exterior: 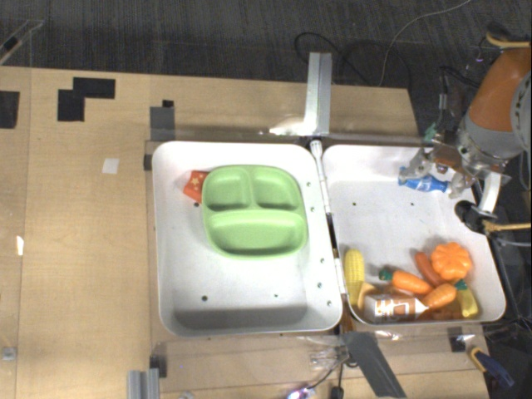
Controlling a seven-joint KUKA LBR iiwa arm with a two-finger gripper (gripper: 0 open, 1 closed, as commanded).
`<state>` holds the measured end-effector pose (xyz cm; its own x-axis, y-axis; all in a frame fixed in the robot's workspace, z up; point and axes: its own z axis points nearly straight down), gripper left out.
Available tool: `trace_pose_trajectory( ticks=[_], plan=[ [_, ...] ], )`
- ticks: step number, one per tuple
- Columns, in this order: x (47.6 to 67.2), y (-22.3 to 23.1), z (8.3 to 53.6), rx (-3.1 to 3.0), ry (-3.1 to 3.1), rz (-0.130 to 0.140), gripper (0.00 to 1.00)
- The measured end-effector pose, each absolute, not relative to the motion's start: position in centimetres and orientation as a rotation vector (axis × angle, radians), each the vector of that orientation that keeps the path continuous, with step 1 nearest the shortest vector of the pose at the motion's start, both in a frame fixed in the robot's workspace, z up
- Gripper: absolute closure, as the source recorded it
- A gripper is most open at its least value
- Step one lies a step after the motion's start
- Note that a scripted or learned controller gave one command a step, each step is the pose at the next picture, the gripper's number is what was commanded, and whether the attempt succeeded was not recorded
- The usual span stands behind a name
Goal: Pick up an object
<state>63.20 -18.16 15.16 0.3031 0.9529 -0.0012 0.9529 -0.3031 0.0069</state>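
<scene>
We count two white bins (241, 318), one green divided plate (253, 209), two carrots (409, 282), one corn cob (354, 267) and one bottle (397, 307).

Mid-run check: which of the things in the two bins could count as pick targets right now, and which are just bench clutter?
Pick candidates, right bin:
corn cob
two carrots
small pumpkin
brown bottle
blue packet, by the gripper

Pick candidates, left bin:
green divided plate
red item at its edge

Just lying about:
black tape marks
cables
metal post
</scene>
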Motion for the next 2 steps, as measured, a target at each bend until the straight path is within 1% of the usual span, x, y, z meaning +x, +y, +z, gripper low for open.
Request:
trace_pose_trajectory(
  ticks=[1, 2],
  plan=[
    [62.8, -17.3, 12.0, 2.074, 2.354, 0.005, 0.00],
    [62.8, -16.0, 8.9, 2.276, 2.156, 0.010, 0.00]
  ],
)
